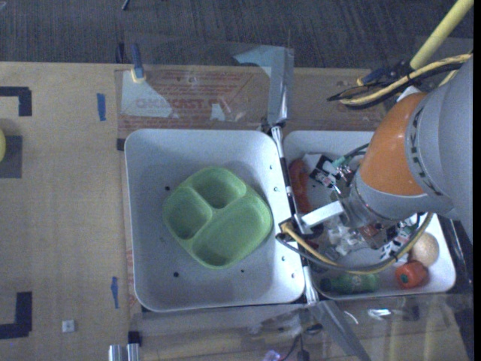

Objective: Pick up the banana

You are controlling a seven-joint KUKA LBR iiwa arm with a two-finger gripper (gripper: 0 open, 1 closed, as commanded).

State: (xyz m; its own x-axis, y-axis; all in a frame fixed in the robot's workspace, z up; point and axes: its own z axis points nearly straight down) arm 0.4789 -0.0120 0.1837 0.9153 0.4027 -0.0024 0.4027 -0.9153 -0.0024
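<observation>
My arm reaches in from the right and hangs low over the right bin (448,277). Its grey wrist and orange band (391,153) cover the middle of that bin. The gripper (340,241) points down into the bin near its left wall, half hidden under the wrist and cables. A thin yellow cable (331,260) loops below it. Whatever lies right beneath the gripper is hidden by the arm.
In the right bin lie a red oblong item (301,184) at the left wall, a dark green item (349,282) at the front, an orange-red item (411,274) and a beige round item (426,248). The left bin (150,277) holds a green divided plate (248,228).
</observation>
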